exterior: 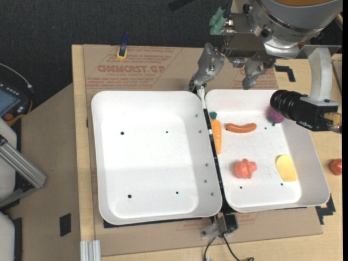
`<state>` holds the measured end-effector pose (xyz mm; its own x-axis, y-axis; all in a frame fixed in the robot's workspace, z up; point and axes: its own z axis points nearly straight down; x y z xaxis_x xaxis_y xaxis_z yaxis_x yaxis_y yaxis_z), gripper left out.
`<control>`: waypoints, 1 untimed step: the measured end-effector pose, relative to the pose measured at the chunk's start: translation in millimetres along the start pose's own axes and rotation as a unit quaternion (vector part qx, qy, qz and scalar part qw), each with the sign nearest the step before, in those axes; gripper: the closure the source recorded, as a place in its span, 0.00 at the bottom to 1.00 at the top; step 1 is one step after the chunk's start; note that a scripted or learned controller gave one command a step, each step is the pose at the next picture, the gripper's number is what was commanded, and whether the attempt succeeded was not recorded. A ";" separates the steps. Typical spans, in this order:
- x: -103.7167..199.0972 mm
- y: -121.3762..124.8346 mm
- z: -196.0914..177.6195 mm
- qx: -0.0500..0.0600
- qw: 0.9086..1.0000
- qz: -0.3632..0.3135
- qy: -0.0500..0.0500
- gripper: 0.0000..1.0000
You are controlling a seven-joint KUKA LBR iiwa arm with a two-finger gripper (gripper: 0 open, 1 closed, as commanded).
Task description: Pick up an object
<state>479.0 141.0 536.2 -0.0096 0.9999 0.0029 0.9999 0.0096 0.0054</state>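
Note:
My gripper (225, 75) hangs above the far edge of the right bin (310, 162), its two fingers (206, 69) spread apart with nothing between them. In the right bin lie an orange carrot (216, 135) along the left wall, a red-orange sausage (240, 128), a pink-red lumpy fruit (245, 168), a yellow piece (286, 167) and a purple thing (275, 116) partly hidden behind a black cylinder. The gripper is well above and behind these objects, touching none of them.
The left bin (109, 145) sits beside the right one, sharing a black seam. A black cylinder on a white bracket (298, 107) overhangs the right bin's far right corner. An orange-red object (336, 167) lies outside the bin at right. A yellow clip (122, 51) sits on the cardboard.

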 end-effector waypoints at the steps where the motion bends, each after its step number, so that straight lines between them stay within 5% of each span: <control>1: 87.9 0.1 2.1 0.001 1.000 -0.001 0.000 0.00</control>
<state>478.3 228.9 534.4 -0.0107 0.9999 0.0031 0.9999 0.0107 0.0024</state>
